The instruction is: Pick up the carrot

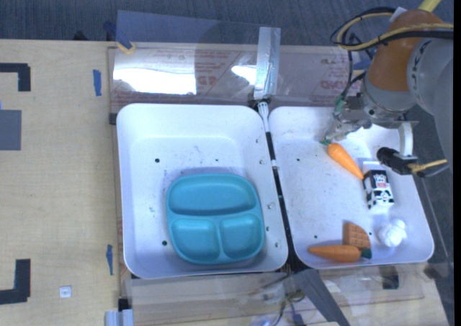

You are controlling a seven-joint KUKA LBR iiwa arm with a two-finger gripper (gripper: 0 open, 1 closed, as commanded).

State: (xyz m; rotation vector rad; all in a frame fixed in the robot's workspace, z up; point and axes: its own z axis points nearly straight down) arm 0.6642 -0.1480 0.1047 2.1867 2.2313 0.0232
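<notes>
Carrot (345, 160) lies diagonal in the far part of the right bin (310, 202), its top just under the hand (344, 124). Can't tell hand state. Shift down-right to mid-body, grip across its width.

No writing can be read with certainty. The clear plastic sheet (216, 73) along the far edge of the two bins carries faint reddish print, too blurred to make out. A small black-and-white carton (379, 189) near the right bin's right edge shows markings, also illegible.
</notes>
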